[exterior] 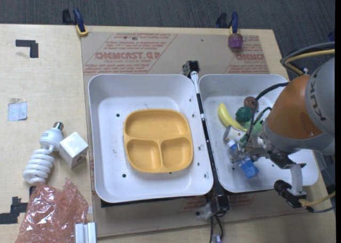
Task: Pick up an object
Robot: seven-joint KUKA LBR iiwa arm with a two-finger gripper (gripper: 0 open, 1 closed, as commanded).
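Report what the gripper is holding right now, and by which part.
It cannot be told. The gripper is down among the small items in the right bin, just above a blue object, but no item shows clearly between its fingers.

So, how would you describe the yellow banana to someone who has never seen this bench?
Start at the right-hand shallow white bin, where the grey and orange arm reaches in. Near that bin's left side lies the curved yellow banana, just left of a round dark green object. It is the sole long, bent, yellow item among the small objects there.
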